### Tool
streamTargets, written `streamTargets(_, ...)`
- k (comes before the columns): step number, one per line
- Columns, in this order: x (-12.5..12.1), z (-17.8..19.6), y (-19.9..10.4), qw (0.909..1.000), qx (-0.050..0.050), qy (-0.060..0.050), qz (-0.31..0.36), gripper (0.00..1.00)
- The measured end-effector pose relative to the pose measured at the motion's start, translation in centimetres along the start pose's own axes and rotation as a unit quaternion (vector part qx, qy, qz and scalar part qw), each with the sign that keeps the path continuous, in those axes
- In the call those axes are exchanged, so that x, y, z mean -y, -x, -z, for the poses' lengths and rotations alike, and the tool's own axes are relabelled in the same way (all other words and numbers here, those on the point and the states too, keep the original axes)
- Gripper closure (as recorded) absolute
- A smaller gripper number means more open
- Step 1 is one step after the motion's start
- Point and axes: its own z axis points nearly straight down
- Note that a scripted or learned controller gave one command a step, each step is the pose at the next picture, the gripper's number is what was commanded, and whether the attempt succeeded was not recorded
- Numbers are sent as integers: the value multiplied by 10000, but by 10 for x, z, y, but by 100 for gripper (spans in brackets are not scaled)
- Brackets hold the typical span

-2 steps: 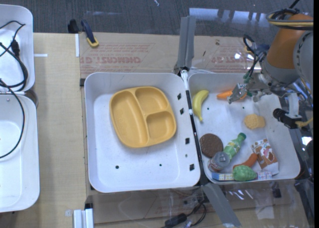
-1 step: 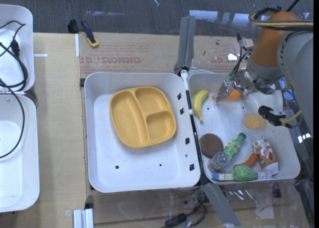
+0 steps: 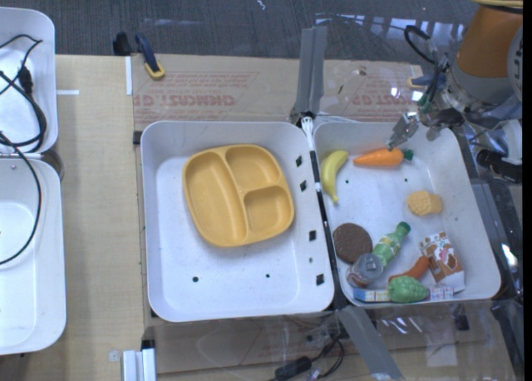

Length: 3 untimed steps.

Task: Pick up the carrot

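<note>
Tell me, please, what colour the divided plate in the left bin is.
The divided plate is yellow-orange all over, seen best in the camera view.

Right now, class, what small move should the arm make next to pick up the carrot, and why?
Probably lower the gripper a little toward the carrot's green end. The gripper hangs just above and right of that end, nothing between its fingers, and the carrot lies flat in the right bin, apart from the banana.

Grey arm (image 3: 486, 80) with orange band, black cables, small metal gripper (image 3: 405, 131).
</note>
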Motion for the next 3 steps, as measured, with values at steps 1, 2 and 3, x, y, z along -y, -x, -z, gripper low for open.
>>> streamTargets(1, -3, 9, -15, 10000, -4, -2, 47, 0)
streamTargets(2, 10, -86, 2, 9997, -3, -21, 256, 0)
streamTargets(3, 8, -75, 3, 9997, 15, 9, 249, 100)
